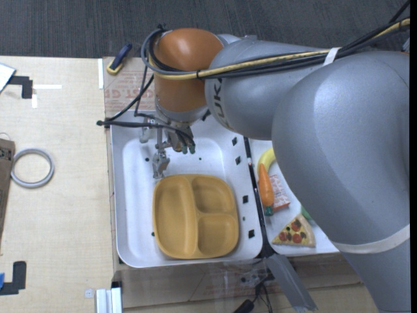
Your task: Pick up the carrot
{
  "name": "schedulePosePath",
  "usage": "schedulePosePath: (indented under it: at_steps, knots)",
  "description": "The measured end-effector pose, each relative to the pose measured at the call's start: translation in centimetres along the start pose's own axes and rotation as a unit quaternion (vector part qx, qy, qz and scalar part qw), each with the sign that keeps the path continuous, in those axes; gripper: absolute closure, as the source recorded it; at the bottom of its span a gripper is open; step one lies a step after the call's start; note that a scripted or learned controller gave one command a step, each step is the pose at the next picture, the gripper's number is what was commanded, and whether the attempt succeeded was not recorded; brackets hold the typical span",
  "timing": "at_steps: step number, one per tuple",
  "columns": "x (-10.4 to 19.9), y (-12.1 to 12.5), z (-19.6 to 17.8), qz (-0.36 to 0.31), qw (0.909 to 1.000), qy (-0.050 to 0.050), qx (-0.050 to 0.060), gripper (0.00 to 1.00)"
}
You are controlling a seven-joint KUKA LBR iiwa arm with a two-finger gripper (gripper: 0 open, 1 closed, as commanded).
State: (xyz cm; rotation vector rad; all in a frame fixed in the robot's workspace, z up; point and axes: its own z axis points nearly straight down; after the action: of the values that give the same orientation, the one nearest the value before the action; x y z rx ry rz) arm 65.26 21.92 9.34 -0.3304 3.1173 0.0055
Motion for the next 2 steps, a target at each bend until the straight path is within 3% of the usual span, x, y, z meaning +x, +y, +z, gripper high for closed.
schedulePosePath:
  at_steps: [1,2]
  knots:
    - [5.2,-4.6,-5.3,0.101,0.9949,0.002,0.002,0.00]
    - [1.2,-9.4,-2.0,0.188,0.9823,0.001,0.002,0.00]
